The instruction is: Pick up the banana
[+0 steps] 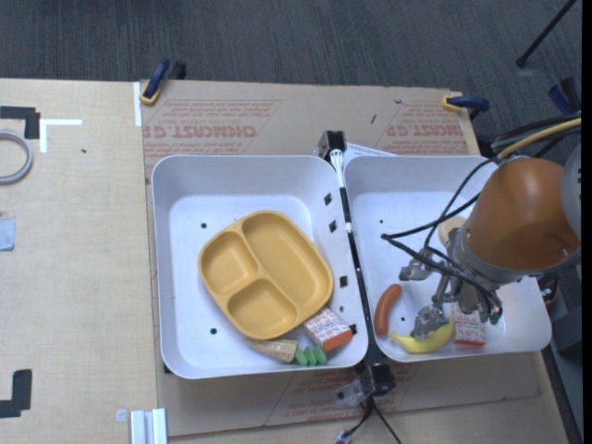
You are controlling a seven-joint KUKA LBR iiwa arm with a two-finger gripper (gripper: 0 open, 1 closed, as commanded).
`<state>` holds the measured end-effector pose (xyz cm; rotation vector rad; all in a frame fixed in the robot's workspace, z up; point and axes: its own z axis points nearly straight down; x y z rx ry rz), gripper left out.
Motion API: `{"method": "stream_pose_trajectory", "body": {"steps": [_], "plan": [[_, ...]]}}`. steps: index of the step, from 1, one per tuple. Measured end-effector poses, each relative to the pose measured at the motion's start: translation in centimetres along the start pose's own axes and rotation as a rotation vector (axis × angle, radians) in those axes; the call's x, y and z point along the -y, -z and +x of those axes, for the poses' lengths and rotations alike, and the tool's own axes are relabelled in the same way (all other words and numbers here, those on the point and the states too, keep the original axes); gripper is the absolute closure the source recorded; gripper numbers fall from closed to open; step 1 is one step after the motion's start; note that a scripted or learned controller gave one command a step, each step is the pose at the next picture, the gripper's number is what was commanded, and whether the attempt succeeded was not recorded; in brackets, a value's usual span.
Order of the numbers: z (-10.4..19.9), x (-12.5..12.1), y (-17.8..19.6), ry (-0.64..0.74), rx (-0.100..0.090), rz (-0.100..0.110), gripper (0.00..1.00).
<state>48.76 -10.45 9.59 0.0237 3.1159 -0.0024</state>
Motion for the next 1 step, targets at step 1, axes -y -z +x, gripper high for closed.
{"method": "stream_pose_trajectory", "body": {"steps": [1], "plan": [[-0.03, 0.56, 0.18, 0.379, 0.012, 0.000, 0.00]]}}
